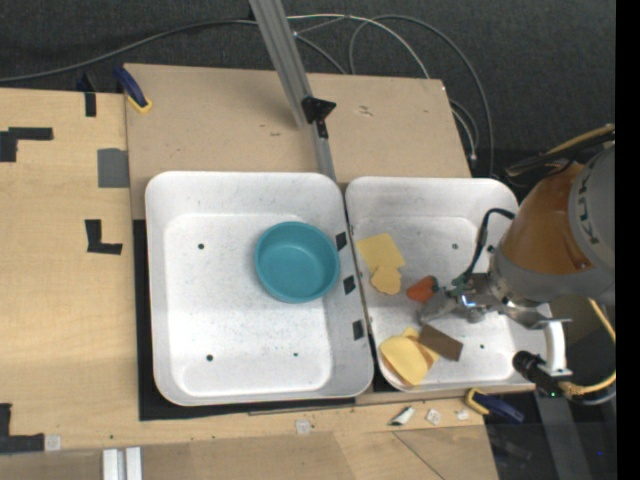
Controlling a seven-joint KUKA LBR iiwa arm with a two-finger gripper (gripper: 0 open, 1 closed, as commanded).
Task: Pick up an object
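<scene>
The arm reaches in from the right, and my gripper (438, 309) hangs low over the right bin (452, 213). Its tip is just right of a small red-orange piece (421, 288) and just above a brown block (441, 343). Whether it touches either one I cannot tell. Two pale yellow pieces (380, 263) lie to the left near the bin's inner wall. A yellow wedge (405, 358) rests at the front of the bin, partly under the brown block. A teal bowl (296, 261) stands upright in the left bin (200, 208).
A grey metal pole (285, 58) slants down from the top to the seam between the bins. Cables (400, 33) loop across the dark floor behind the bench. Small clips (420, 415) lie on the bench in front of the right bin.
</scene>
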